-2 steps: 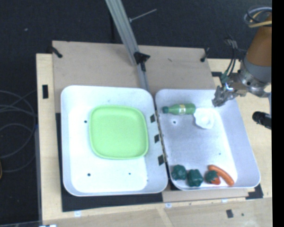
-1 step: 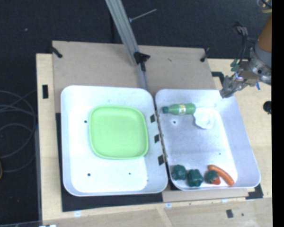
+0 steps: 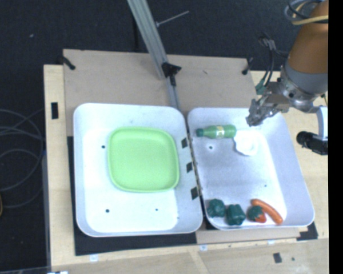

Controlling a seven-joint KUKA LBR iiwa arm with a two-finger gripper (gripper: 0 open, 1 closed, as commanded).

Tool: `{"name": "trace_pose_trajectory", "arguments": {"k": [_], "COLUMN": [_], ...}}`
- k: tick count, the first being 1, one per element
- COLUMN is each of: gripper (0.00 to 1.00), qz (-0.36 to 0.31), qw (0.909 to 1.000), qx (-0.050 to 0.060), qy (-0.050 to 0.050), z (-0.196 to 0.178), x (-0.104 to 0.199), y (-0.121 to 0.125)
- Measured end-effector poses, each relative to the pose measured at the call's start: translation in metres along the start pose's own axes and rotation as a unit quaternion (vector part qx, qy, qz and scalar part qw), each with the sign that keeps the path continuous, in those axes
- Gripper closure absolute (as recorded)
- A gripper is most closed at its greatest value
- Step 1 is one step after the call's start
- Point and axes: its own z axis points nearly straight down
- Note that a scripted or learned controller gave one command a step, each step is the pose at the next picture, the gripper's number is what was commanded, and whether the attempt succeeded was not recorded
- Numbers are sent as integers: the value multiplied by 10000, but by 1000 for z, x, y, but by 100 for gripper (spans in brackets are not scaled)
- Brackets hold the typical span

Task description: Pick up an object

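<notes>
The task does not name one object, so every item in the right bin [image 3: 291, 170] may be the thing to pick. Nearest to the gripper [image 3: 255, 117] lies a small white object [image 3: 246, 144], round and soft-looking, in the far right part of this bin. Just left of it, a green bottle [image 3: 216, 132] with a yellowish body lies on its side, its cap pointing left. Along the near edge of the same bin there are two dark green objects [image 3: 226, 211] side by side, then a small one in red and green [image 3: 255, 213], and an orange-red long object [image 3: 269, 210] touching it on the right.

The left bin [image 3: 91, 153] holds one light green square plate [image 3: 143, 158], lying flat near its middle.

Both bins rest on a pale wooden bench [image 3: 120, 73] with a brown board under their far side. A grey metal pole [image 3: 147, 27] rises at a slant from the far edge of the board. The floor [image 3: 23, 16] around the bench is dark, and cables [image 3: 11, 147] lie on it at the left.

The arm [image 3: 307, 50] comes in from the right, and the gripper hangs over the far right corner of the right bin, just beyond the white object. Nothing is seen between its tips; whether they are open or closed, I cannot tell.
</notes>
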Motion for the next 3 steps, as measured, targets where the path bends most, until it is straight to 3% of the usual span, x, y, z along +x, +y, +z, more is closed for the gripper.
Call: {"name": "trace_pose_trajectory", "arguments": {"k": [3], "gripper": [100], "qz": [-3], "qw": [10000], "qx": [1], "qy": [4], "z": [6], "x": [142], "y": [-45]}}
